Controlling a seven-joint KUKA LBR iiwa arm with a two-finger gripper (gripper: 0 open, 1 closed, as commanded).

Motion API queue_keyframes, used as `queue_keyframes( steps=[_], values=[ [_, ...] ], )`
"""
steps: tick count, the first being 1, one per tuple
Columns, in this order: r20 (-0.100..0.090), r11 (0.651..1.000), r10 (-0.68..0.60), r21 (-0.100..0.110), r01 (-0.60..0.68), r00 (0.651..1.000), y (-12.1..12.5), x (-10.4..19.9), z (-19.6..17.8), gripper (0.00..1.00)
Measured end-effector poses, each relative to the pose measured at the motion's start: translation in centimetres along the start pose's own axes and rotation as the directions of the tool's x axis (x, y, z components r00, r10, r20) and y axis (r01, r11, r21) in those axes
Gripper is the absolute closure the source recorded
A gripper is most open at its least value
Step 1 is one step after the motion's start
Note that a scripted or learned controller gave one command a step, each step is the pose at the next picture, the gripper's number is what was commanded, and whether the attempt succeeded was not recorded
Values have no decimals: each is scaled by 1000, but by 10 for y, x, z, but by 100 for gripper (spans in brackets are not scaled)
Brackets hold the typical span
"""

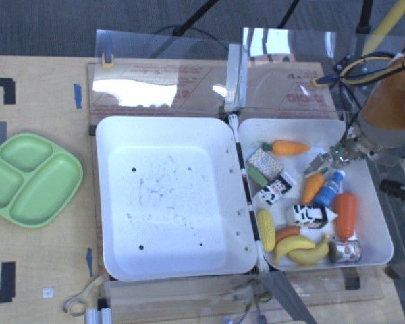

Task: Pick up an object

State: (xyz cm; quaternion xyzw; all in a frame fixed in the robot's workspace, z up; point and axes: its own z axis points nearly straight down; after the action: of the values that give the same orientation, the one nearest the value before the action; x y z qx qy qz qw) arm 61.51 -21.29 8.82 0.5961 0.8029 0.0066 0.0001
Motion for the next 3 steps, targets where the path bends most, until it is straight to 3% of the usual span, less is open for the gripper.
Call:
queue_keyframes(
  steps=[1,2,3],
  values=[
    [8,1000,0,-2,0,1000,0,-2,-11,100],
    [11,996,91,5,-91,996,34,30,-119,100],
    [10,996,91,7,-91,996,33,30,-118,0]
  ],
)
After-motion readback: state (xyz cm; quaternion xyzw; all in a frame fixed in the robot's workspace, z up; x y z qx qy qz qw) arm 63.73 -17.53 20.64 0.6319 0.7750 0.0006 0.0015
